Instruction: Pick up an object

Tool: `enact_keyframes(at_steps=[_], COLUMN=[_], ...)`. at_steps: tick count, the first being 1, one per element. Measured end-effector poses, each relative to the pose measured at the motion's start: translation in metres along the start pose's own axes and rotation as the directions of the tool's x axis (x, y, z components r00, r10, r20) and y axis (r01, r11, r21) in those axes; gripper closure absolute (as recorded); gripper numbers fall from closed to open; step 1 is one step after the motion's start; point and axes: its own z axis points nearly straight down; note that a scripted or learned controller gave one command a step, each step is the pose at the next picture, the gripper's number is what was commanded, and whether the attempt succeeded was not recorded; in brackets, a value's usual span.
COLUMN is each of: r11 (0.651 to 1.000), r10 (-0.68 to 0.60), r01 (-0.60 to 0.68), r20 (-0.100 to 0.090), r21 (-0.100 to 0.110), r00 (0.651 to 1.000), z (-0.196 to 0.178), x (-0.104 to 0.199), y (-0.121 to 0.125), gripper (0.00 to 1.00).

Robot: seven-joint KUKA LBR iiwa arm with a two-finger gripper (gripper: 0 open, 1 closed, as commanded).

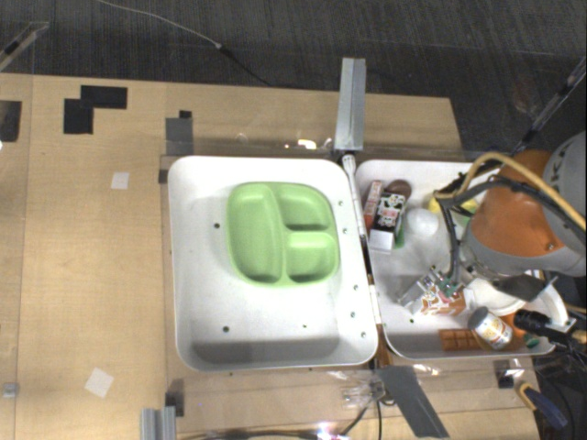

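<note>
The right bin (404, 342) holds several small items. A red and white box (374, 204) and a dark packet (393, 211) lie by its left wall, with a white rounded object (423, 223) beside them. Near the front edge are a brown bar (456, 340) and a small jar (491, 328) lying on its side. My gripper (435, 290) hangs low over the middle of this bin, right above a crinkled orange and silver wrapper (447, 305). The grey and orange arm (514, 227) covers the bin's right half.
The left bin (197, 273) holds a green divided plate (280, 232). A metal post (351, 104) stands behind the wall between the bins. Cables and a yellow piece (468, 204) sit along the arm.
</note>
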Motion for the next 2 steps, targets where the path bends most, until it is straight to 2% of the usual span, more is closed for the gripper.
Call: enact_keyframes(at_steps=[1, 2], r11=[0.991, 0.998], r10=[0.131, 0.06], r01=[-0.131, -0.06], r20=[-0.005, -0.004], r21=[0.005, 0.006], r00=[0.991, 0.998], z=[0.003, -0.001], x=[-0.038, -0.002], y=[0.068, -0.023], gripper=[0.0, 0.0])
